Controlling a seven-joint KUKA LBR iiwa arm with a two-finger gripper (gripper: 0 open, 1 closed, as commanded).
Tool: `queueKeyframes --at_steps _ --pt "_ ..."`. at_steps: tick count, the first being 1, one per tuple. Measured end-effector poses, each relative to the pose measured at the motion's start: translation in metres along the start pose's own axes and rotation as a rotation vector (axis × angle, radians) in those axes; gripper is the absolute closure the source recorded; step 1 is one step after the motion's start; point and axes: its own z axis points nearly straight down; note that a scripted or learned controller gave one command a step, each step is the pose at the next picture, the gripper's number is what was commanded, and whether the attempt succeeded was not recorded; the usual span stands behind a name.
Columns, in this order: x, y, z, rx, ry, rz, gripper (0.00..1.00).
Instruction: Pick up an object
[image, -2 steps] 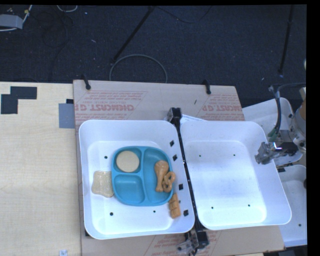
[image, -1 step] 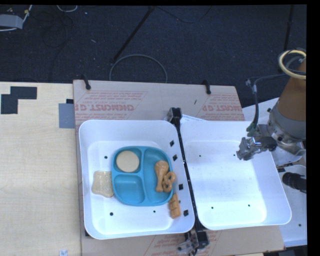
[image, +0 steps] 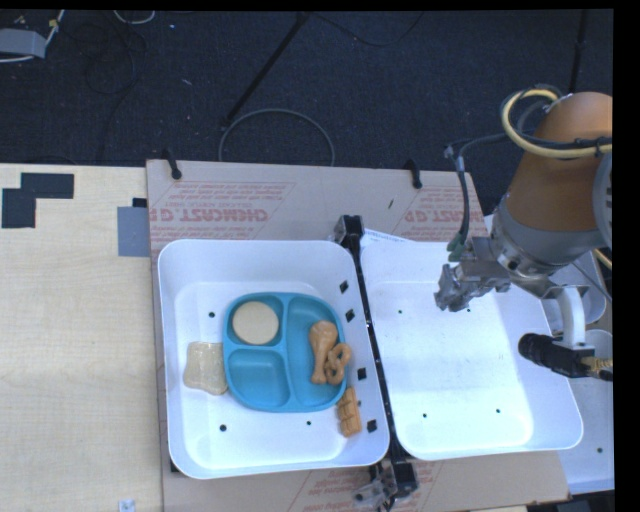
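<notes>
The gripper (image: 455, 296) is hanging over the right bin (image: 480, 420), whether gripping anything I cannot tell, with the blue tray (image: 262, 385) sitting in the left bin (image: 190, 290).

lying in the left bin: a blue divided tray (image: 268, 385) flat near the middle, with a round cream disc (image: 254, 322) in its upper-left compartment and tan twisted pieces (image: 328, 352), perhaps pretzel-shaped, in the right one. pale beige slab (image: 206, 367) touching the tray's left edge; small orange-tan piece (image: 348, 411) beside its lower-right corner.
</notes>
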Motion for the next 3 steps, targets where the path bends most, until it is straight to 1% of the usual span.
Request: queueKeyframes --at_steps 1,2,3 --pt "0.047 0.012 0.020 0.002 0.000 0.001 1.00" --pt "0.101 0.021 0.018 0.000 0.000 0.000 1.00" --pt "0.152 0.037 0.038 0.001 -0.001 0.001 1.00"
